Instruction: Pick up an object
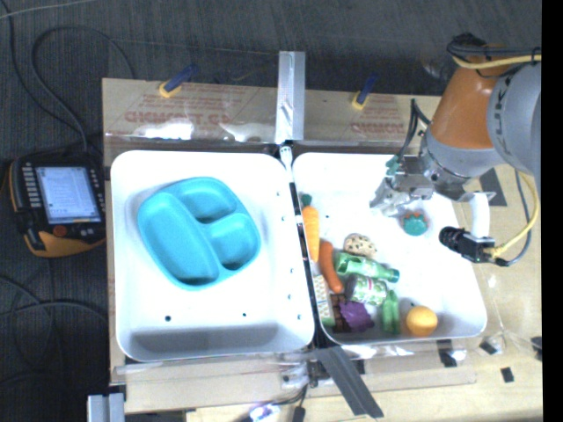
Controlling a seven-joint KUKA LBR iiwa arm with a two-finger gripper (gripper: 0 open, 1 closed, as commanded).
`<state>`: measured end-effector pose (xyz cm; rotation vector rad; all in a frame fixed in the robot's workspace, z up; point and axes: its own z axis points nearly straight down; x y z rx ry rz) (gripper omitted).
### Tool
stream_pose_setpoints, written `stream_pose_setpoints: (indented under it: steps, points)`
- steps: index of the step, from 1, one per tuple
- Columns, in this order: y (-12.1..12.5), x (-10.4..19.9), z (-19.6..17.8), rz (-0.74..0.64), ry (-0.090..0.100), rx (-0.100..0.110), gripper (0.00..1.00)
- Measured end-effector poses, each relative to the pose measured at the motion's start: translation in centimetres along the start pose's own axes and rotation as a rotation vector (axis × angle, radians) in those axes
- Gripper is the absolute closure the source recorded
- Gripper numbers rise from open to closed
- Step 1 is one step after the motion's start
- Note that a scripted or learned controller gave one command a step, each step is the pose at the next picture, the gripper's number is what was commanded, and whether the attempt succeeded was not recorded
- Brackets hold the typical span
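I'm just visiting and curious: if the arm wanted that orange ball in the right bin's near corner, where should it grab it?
Probably from straight above, the jaws closing across the middle of the orange ball. It is round, so any width works, but the bin wall crowds its right and the purple item lies to its left; closing front-to-back looks freest.

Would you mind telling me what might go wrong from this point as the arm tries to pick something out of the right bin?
1. The end effector sits over bare floor of the right bin, beside a small teal object; a straight descent may grasp nothing.
2. The carrot, green bottle, purple item and orange ball lie crowded together, so a grab could catch two or slip.
3. The carrot lies against the bin's left wall, where fingers may collide.
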<state>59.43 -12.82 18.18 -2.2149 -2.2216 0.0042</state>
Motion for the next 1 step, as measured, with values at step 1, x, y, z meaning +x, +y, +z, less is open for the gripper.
stream_pose_setpoints:
  steps: [1]
  points:
    - [-0.67,-7.98,6.15,0.001,-0.002,0.0,0.0]
